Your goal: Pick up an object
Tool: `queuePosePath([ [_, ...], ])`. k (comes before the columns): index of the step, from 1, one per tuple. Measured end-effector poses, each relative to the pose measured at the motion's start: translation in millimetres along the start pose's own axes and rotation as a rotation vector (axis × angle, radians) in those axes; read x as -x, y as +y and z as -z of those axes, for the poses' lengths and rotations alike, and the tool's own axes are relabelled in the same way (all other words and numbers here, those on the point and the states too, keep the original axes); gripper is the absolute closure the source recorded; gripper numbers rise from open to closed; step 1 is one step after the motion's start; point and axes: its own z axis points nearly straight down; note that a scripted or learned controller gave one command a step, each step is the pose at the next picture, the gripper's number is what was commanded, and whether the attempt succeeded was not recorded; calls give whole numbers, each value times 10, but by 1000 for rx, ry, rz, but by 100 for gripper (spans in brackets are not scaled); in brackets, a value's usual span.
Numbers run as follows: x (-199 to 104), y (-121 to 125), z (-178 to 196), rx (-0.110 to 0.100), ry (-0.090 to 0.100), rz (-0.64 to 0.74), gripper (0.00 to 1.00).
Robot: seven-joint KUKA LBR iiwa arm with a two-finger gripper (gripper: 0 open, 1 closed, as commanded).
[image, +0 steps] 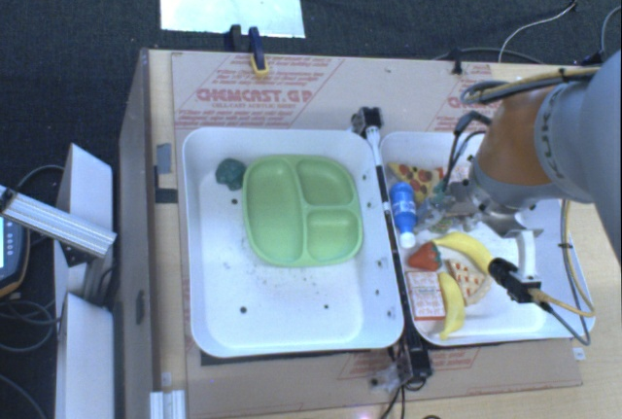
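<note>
The right bin (505, 328) holds a blue bottle (401, 206) with a white cap lying along its left wall, and a pizza slice (418, 178) at the back. Nearer the front lie a red strawberry (424, 258), a yellow banana (452, 298), a second pizza slice (473, 280) and a small printed carton (422, 294). My gripper (445, 204) hangs low over the middle of this bin, just right of the bottle and above the banana's upper end. The grey wrist hides its tips, and I see nothing held.
The left bin (199, 242) holds a green divided plate (301, 211) and a dark green broccoli piece (230, 173) at its back left. A black clamp bar (381, 179) runs between the bins. Cables (564, 305) trail from the arm over the right bin's right side.
</note>
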Motion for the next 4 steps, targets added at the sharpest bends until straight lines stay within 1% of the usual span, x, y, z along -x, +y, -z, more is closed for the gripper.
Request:
queuePosePath([
  [1,193,903,220,-4,11,9,0],
  [2,172,301,-27,-8,12,7,0],
  [3,145,-2,-22,-8,12,7,0],
  [4,258,788,-23,-5,11,9,0],
])
